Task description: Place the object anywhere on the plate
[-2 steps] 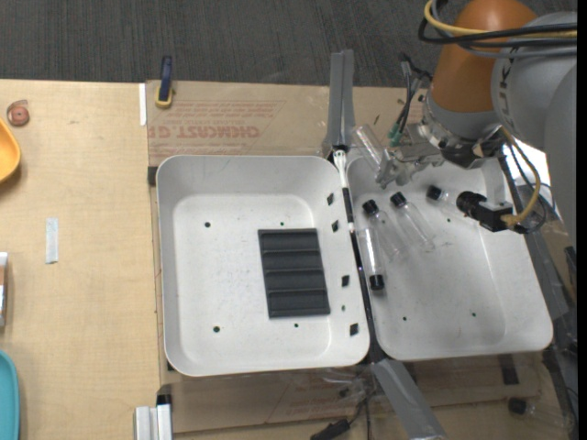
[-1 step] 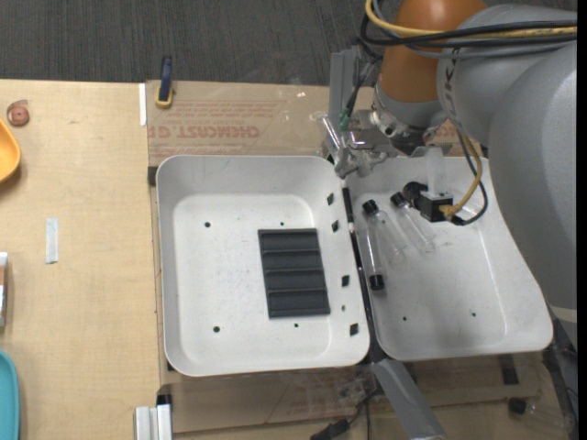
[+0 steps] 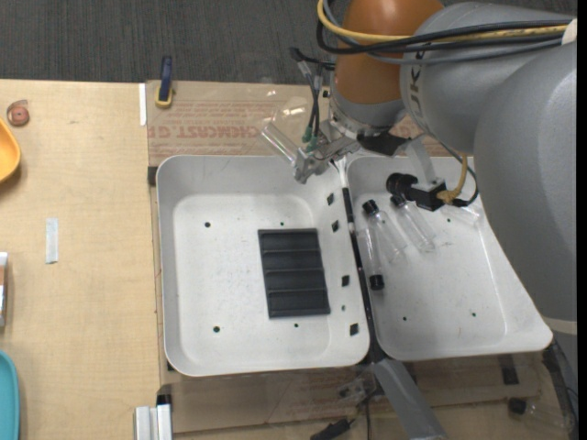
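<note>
The plate [image 3: 293, 271] is a black ribbed rectangle lying flat near the middle of the left bin [image 3: 188, 246]. In the right bin [image 3: 477, 291], near its back left corner, lie clear tube-like objects [image 3: 396, 230] with black caps, and a small black piece [image 3: 376, 282] rests by the divider. My gripper [image 3: 307, 161] hangs over the back rim of the left bin, close to the divider and well behind the plate. I see nothing clearly held in it. The bulky grey arm hides the back right part of the right bin.
Brown cardboard [image 3: 220, 122] lies behind the bins, with a blue clamp [image 3: 166, 81] at its back edge. To the left, the wooden bench [image 3: 73, 246] bears an orange dish [image 3: 7, 154] and a small clear strip [image 3: 51, 241].
</note>
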Robot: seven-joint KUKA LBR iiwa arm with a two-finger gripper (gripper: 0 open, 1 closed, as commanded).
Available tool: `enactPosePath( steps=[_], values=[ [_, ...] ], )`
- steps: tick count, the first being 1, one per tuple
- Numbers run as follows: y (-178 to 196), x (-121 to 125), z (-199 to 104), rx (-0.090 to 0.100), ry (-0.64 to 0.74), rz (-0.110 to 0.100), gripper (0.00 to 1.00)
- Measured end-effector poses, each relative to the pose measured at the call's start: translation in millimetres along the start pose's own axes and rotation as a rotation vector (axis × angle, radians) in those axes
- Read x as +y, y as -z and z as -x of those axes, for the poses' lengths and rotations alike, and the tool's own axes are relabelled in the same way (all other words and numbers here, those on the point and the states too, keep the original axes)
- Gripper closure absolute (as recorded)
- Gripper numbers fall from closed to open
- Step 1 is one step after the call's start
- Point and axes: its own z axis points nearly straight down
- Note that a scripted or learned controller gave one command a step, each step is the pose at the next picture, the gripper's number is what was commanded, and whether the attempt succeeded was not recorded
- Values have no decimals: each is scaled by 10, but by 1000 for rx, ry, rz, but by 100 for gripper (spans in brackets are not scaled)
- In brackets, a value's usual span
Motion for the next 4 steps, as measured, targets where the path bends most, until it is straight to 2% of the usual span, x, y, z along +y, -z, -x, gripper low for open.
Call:
enactPosePath(
  steps=[1, 2, 3, 4],
  values=[
    [1519, 289, -528, -1, 424, 2, 100],
    [1217, 372, -1114, 1, 647, 0, 100],
    [892, 173, -1505, 1, 783, 0, 100],
    [384, -2, -1372, 1, 846, 0, 100]
  ],
)
